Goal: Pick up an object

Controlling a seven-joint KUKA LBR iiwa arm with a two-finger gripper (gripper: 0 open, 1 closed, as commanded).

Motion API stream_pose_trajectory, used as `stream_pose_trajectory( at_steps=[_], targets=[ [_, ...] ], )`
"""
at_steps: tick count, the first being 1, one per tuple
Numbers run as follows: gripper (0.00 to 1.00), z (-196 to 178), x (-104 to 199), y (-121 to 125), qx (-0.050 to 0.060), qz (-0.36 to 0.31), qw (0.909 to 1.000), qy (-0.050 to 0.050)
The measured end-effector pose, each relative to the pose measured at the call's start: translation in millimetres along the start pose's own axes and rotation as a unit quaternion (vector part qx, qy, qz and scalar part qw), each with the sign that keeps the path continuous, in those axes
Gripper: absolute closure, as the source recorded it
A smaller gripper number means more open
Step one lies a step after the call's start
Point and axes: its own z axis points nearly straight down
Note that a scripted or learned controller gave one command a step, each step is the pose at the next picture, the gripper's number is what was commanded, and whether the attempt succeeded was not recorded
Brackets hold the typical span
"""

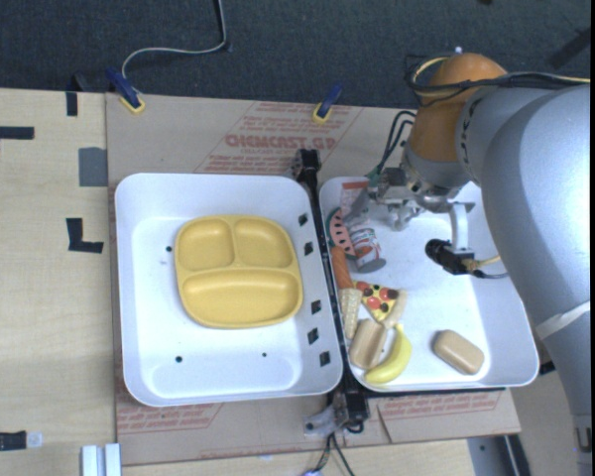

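Camera view, and you're looking down on two white bins side by side, so take the yellow divided plate (pixel 240 271) as your landmark. It lies flat in the middle of the left bin (pixel 144 296), three compartments facing up.

Right of the plate, across the black clips along the seam between the bins, the right bin (pixel 496 310) carries all the small stuff. Nearest the plate's upper right corner you've got a small can (pixel 361 245) lying on its side, red and grey label showing. Just below it an orange carrot-like piece (pixel 339 266) runs along the bin wall. Further down, still right of the plate, a pizza slice (pixel 380 300) sits against a pale waffle-like piece (pixel 351 310). Below those, past the plate's lower right corner, a hot dog in a bun (pixel 366 343) lies touching a banana (pixel 394 360). Well to the right of the banana, a tan bread roll (pixel 457 351) sits on its own.

Your arm (pixel 535 186) comes in from the right, orange band above the wrist, bent down over the upper part of the right bin. The gripper (pixel 377 206) hangs just above and beside the can, up and right of the plate. Nothing is visibly pinched, and whether the gripper is spread or pressed together can't be made out here.
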Motion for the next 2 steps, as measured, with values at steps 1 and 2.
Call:
stream_pose_trajectory(
  at_steps=[1,2],
  targets=[
    [0.0,-0.1,0.3,0.0,0.0,0.0,1.0,0.0],
    [0.0,-0.1,0.4,0.0,0.0,0.0,1.0,-0.001]
  ],
)
